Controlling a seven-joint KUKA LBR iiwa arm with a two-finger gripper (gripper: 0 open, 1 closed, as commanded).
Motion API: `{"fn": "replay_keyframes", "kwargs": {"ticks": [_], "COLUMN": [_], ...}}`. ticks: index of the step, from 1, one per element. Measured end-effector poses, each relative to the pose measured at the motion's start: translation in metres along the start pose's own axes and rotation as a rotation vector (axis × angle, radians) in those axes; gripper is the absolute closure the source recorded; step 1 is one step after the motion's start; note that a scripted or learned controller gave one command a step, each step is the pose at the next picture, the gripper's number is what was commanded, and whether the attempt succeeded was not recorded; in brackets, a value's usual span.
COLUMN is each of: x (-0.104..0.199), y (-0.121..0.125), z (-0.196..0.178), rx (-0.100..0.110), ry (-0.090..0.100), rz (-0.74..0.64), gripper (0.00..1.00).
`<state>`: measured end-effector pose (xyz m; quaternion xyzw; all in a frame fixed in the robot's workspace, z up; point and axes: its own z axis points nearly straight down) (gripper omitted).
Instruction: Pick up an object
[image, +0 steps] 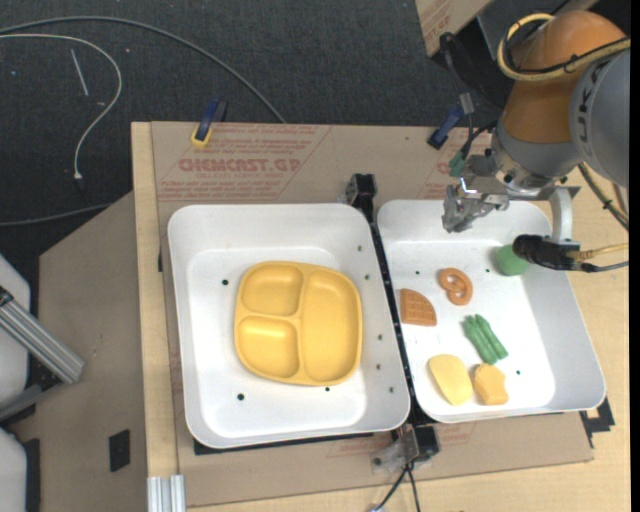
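Claw (462, 218) hangs at the right bin's (585, 345) far edge; I can't tell if it's apart or together. Nearest pick, the pretzel (455, 285), lies just toward me, below it

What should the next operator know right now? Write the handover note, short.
Gripper: hanging over the back edge of the right bin, nothing between its fingers; open or shut is not clear from this view.
Right bin holds the pretzel, waffle piece, green beans, two yellow food pieces at the front, and a green object at the right wall.
Left bin holds the yellow divided plate.
Done: nothing picked yet.
Left: descend, grasp one object, lift. The pretzel lies nearest.
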<state>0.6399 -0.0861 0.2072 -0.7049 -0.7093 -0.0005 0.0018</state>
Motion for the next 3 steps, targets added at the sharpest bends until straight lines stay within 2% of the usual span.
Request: {"fn": "replay_keyframes", "kwargs": {"ticks": [1, 3], "x": [0.049, 0.145], "y": [0.009, -0.008], "z": [-0.006, -0.016], "rx": [-0.004, 0.001], "ry": [-0.002, 0.0], "rz": [0.001, 0.0], "gripper": [1.0, 1.0]}}
